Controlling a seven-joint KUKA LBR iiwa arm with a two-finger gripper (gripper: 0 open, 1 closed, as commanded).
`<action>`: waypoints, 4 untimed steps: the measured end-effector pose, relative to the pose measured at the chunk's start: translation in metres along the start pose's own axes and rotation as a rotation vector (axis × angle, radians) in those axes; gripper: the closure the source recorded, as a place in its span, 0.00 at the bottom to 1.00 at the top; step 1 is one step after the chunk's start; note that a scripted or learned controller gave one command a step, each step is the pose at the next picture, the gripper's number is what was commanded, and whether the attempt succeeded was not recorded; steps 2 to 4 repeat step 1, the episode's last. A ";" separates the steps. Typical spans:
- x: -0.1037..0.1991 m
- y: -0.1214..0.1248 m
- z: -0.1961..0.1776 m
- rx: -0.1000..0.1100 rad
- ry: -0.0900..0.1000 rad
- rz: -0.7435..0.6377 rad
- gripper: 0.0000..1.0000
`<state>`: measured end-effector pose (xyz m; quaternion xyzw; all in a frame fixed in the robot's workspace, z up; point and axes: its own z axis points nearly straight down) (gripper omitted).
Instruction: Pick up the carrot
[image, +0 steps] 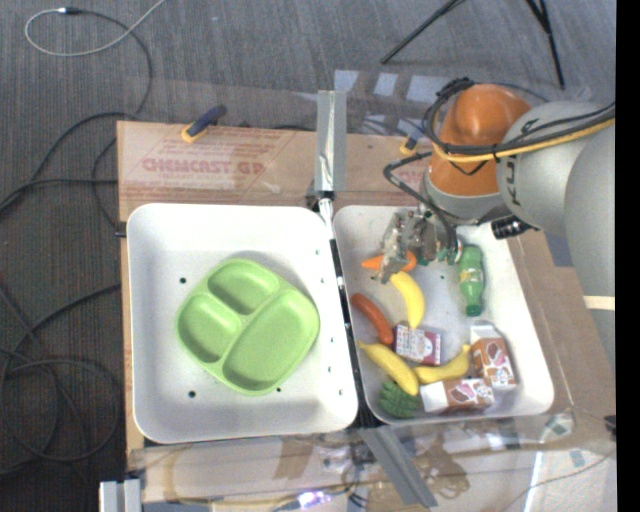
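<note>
Reaching in from the right, the grey arm (560, 170) with its orange band (480, 125) hangs over the far end of the right bin (535, 330), and its gripper (405, 245) sits low there, just above the carrot (392, 264). That carrot lies near the bin's far left corner, a small orange piece partly covered by the metal of the tool, so whether it is touched or merely overhung cannot be told; likewise the view does not settle whether the tool is spread or closed. Just below the carrot a banana (408, 297) curves toward the middle of the bin, and to the right of it a green bottle (470, 280) stands near the far right side. A red sausage (371, 316) lies along the left wall, with a small red carton (418, 345) beside it. Nearer the camera a second banana (390, 367) runs slantwise, a third banana (445, 370) lies touching the carton's lower edge, and a dark green vegetable (398, 403) sits at the near wall. Two brown and white packets (480, 375) crowd the near right corner. The left bin (150, 400) holds a light green divided plate (248, 325), set well apart from the arm.
</note>
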<state>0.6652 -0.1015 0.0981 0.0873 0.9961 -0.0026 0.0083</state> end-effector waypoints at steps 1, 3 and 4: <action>0.010 0.054 -0.085 -0.006 0.015 0.112 1.00; 0.010 0.054 -0.085 -0.006 0.015 0.112 1.00; 0.010 0.054 -0.085 -0.006 0.015 0.112 1.00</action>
